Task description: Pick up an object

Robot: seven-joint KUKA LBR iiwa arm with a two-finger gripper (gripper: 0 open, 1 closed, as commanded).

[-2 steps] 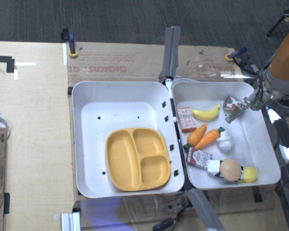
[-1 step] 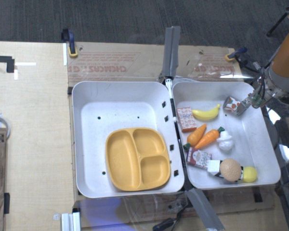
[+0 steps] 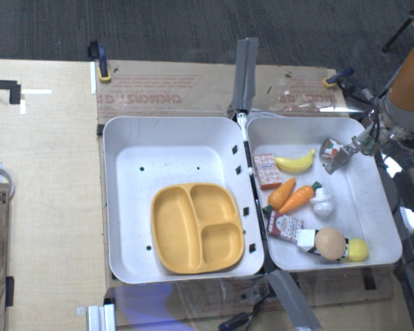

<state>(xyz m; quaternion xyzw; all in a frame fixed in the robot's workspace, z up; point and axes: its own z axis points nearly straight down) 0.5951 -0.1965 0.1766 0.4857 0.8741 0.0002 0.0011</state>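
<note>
The gripper (image 3: pixel 334 154) is hanging low over the upper right part of the right bin (image 3: pixel 372 205), and whether it is spread or closed I cannot tell, since its tip is reading as a grey blur with nothing clearly between it. No object is lifted yet. The nearest candidate is the banana (image 3: pixel 295 162), which is lying flat on the bin floor just left of the gripper, near the back wall. It is looking like a hollow plastic toy: probably light, stiff, smooth and a little slippery, so the best hold is likely across its thick middle, squeezing the narrow way across the curve, not at the tapering ends. Below it two carrots (image 3: pixel 296 197) are lying side by side, touching, glossy orange with green tips, next to a small red box (image 3: pixel 266 170) with flat card faces. A white lump (image 3: pixel 322 203) is sitting just right of the carrots. Nearer the front a carton (image 3: pixel 287 227), a brown ball (image 3: pixel 330 243) and a yellow ball (image 3: pixel 357 249) are crowding together; the round ones may roll. The left bin (image 3: pixel 165 157) is holding a yellow divided tray (image 3: pixel 196 226).
</note>
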